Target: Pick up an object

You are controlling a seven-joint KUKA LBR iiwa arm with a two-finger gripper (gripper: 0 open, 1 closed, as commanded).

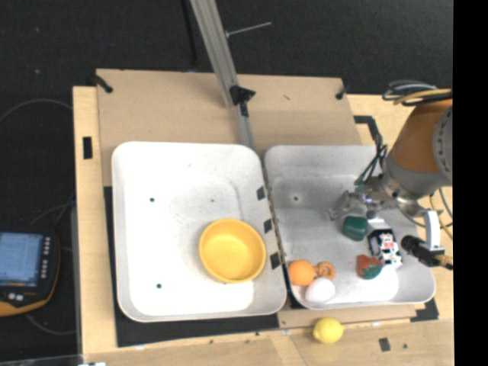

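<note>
Two white bins fill mid-frame; my gripper (pixel 349 207) hangs at right of centre in the right bin (pixel 305 174), just above a dark green object (pixel 355 227). Whether the jaws are wide or narrow I cannot tell. I would centre over the green piece, descend straight, and avoid the black-and-white toy (pixel 385 247) just right of it.
</note>
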